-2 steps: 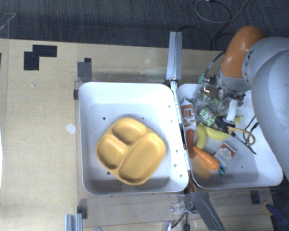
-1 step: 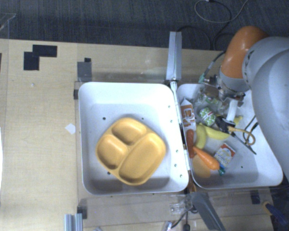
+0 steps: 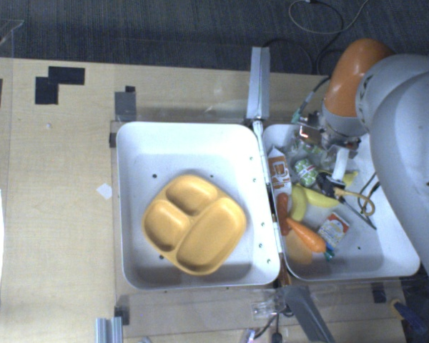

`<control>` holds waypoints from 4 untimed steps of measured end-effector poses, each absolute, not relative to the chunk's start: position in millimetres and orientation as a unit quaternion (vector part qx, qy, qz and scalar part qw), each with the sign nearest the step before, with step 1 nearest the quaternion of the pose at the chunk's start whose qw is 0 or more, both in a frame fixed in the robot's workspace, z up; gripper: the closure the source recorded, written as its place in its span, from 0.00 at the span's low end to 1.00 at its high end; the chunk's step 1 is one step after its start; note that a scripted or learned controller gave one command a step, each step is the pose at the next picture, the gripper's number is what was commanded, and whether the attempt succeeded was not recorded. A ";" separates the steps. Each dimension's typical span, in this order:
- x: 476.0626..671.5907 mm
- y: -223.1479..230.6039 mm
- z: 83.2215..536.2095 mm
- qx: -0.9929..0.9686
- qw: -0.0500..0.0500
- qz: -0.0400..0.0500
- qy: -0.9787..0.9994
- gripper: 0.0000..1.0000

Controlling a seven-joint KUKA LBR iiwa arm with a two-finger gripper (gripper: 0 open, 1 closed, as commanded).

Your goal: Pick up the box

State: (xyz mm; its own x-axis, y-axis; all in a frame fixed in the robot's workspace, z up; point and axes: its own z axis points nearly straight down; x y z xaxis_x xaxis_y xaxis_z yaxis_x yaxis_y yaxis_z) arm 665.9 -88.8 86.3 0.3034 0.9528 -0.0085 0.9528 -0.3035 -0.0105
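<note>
Gripper [image 3: 327, 164] low in right bin [image 3: 386, 259] amid clutter; finger state cannot be told. Small flat printed box [image 3: 334, 230] beside glossy carrot [image 3: 305, 236], curved banana [image 3: 309, 198]. Left bin: yellow moulded tray [image 3: 194, 223].

the scene is sitting in even, fairly bright overhead light, and the two white bins are reading clean and pale without blowing out. soft shadow is gathering along the near inner wall of the left bin [image 3: 129, 191] and under the yellow tray [image 3: 194, 224] (its glossy top is catching only mild sheen). a bright streak of glare is showing on the bench [image 3: 50, 191] at the far left edge. the arm [image 3: 407, 141] is looming large and slightly soft at the right, casting shade over the cluttered right bin [image 3: 386, 259], where small items are blurring together. the dark floor along the top is looking dim and grainy.
</note>
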 end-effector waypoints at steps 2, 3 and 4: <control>670.5 -106.7 165.8 -0.922 -0.001 -0.003 -0.386 0.00; 584.9 -153.6 88.4 -0.892 -0.003 -0.004 -0.451 0.00; 653.2 -132.2 86.9 -0.938 0.006 0.009 -0.348 0.00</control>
